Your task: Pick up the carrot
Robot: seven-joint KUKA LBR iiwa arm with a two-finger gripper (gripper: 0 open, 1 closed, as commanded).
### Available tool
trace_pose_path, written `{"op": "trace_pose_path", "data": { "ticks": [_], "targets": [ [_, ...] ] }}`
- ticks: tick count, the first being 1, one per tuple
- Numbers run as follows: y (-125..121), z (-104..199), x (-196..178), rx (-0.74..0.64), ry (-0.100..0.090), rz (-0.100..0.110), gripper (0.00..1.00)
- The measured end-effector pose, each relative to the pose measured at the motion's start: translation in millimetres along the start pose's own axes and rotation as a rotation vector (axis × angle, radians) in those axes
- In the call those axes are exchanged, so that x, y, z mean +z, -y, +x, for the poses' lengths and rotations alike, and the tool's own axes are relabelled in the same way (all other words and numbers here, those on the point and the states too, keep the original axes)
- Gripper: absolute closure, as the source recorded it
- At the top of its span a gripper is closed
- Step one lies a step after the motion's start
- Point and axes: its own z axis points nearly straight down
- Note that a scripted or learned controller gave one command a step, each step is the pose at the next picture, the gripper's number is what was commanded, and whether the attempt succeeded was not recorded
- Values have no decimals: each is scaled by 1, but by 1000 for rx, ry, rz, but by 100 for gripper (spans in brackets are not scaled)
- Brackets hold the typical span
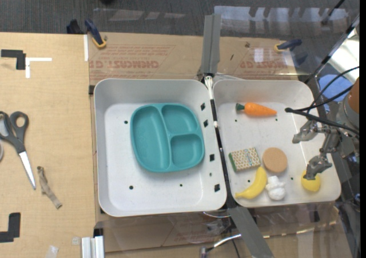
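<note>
Cardboard-covered bench (46,137); carrot (258,110) in right bin (257,88).

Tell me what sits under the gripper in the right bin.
A small yellow round object lies beneath the gripper in the shallow white right bin. The gripper covers its top, so its full shape stays hidden. The orange carrot lies apart, near the far wall.

An orange carrot with a green tip (259,110) lies in the right-hand shallow white bin (267,201), at its far side; the metal two-finger gripper (315,149) hangs over that bin's right edge.
</note>
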Motion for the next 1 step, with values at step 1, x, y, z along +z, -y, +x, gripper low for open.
{"op": "trace_pose_path", "data": {
  "ticks": [1],
  "targets": [
    [-41,-3,-32,279,3,1,0]
  ]
}}
